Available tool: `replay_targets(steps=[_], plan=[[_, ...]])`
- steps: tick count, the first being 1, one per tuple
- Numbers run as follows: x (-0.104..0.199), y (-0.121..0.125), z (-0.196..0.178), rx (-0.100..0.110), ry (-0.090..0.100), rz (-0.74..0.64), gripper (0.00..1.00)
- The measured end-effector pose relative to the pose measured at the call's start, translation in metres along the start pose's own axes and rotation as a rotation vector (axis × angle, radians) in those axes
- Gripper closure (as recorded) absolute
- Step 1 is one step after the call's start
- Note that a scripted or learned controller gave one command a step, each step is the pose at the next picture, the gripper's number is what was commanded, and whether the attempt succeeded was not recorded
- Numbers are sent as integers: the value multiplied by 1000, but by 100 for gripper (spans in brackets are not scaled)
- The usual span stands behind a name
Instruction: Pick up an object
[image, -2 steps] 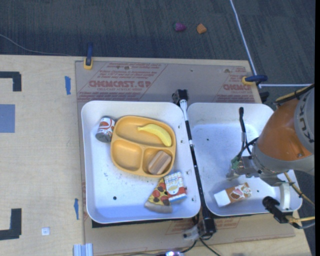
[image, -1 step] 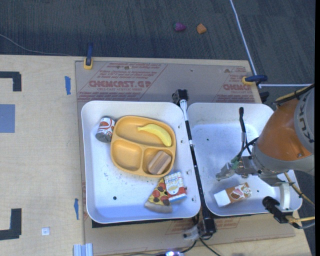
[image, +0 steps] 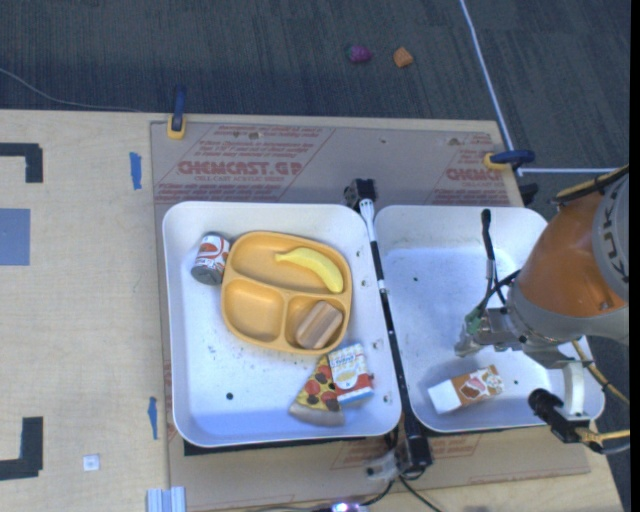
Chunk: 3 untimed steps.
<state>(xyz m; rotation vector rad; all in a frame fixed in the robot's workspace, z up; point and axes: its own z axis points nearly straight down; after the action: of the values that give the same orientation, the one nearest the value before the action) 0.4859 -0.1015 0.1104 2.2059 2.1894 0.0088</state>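
Observation:
My gripper (image: 476, 336) hangs low over the right bin (image: 420, 240), near its middle. The grey arm with its orange band reaches in from the right. Just below the gripper, and apart from it, a small white and orange carton (image: 466, 388) lies flat on the bin floor. The left bin (image: 190, 330) holds a yellow divided plate (image: 262, 305). A banana (image: 312, 266) and a brown bun (image: 319, 324) lie on the plate. A red and white can (image: 209, 257) lies at the plate's left edge. A pizza slice (image: 317, 398) and a small carton (image: 348, 371) lie below the plate.
Both bins rest on a cardboard sheet (image: 240, 160) held by clamps (image: 177, 112) at the back corners. A black bracket (image: 360, 192) sits where the bins meet. Cables (image: 487, 250) trail from the arm over the right bin. Two small objects (image: 360, 54) lie on the dark floor behind.

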Motion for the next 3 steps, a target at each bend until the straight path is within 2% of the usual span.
replay_targets(steps=[1, 2, 3], plan=[[0, 0, 0, 0, 0, 0, 0], [6, -5, 21, 20, 18, -6, 0], [1, -3, 10, 8, 4, -2, 100]])
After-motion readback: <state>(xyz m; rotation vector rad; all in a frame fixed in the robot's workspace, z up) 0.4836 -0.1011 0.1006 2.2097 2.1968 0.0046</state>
